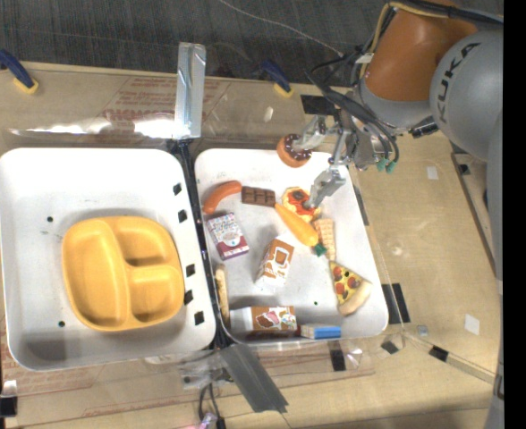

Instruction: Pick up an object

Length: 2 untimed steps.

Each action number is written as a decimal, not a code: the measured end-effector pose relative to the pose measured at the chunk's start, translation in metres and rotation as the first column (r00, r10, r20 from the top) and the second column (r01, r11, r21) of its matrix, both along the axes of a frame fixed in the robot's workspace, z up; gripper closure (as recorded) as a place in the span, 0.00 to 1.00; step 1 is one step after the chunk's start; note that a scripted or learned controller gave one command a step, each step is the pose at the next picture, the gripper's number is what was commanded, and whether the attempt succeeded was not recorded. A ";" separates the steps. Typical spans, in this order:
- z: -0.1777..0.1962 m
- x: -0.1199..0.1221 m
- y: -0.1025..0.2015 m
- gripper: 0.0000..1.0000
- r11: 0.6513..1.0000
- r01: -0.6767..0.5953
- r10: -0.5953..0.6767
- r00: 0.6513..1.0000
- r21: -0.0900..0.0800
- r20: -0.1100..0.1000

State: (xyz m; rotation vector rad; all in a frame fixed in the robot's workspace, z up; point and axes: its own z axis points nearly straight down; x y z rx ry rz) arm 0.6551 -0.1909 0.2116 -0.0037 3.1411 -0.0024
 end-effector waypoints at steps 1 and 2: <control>-0.107 -0.010 0.024 0.00 0.991 -0.137 0.137 0.991 0.004 -0.011; -0.118 -0.086 0.015 0.00 1.000 -0.021 0.021 1.000 0.001 0.004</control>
